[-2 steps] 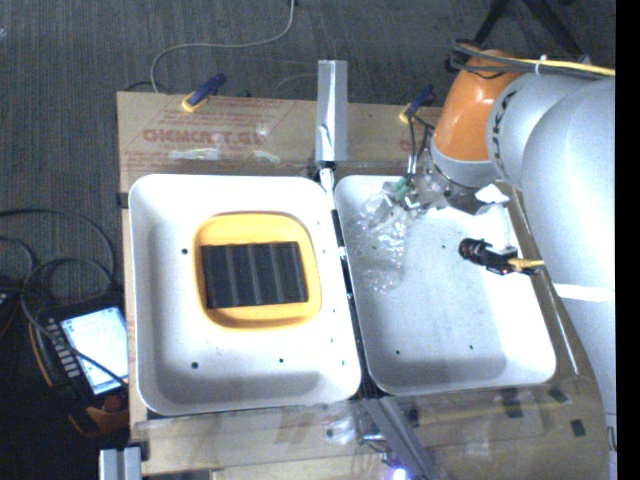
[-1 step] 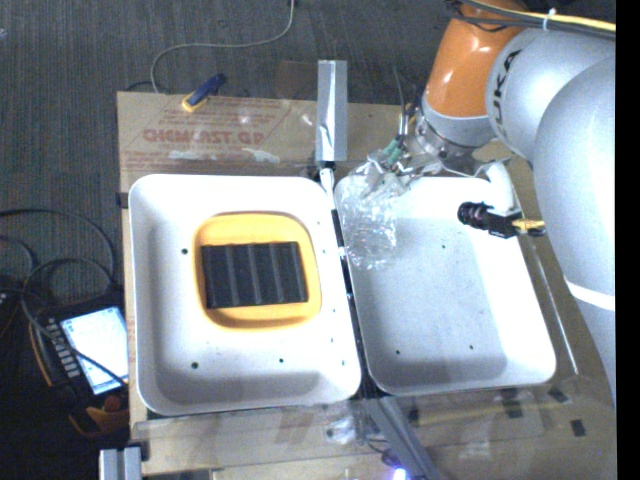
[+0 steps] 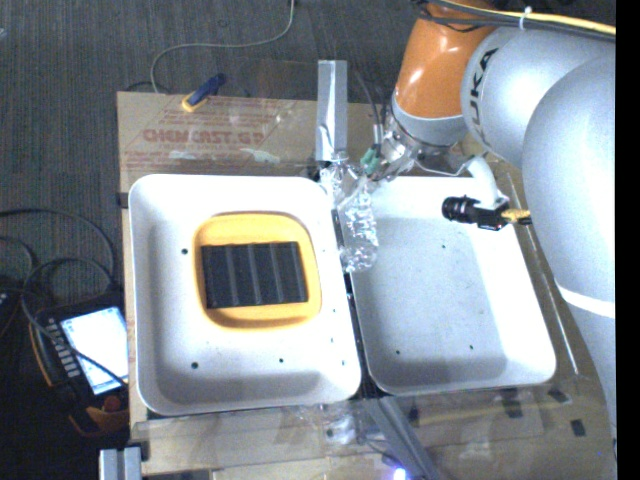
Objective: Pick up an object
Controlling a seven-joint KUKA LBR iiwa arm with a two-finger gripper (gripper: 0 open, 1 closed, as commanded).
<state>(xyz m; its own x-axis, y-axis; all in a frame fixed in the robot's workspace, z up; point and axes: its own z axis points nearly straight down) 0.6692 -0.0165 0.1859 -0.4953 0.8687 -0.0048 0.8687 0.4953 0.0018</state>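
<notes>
- One crumpled clear plastic object (image 3: 356, 230) is seen lying lengthwise along the left wall of the right bin (image 3: 450, 308), right at the divide between the two bins.
- Its far end is reached by the gripper (image 3: 375, 163), which is positioned at the far left corner of the right bin, just beside or touching the plastic; contact cannot be confirmed.
- Whether the gripper is released or clenched cannot be told, and nothing is shown to be grasped.
- One flat yellow-framed object with a dark ribbed panel (image 3: 255, 271) is held in the middle of the left bin (image 3: 165, 368), well apart from the gripper.
- Two white bins are counted, set side by side, with one object in each.
- Behind the bins, a brown board with red lettering (image 3: 200, 133) is laid flat, and one small blue-and-yellow item (image 3: 203, 90) is placed at its far edge.
- One lit screen device (image 3: 90, 346) is seen on the floor to the left.
</notes>
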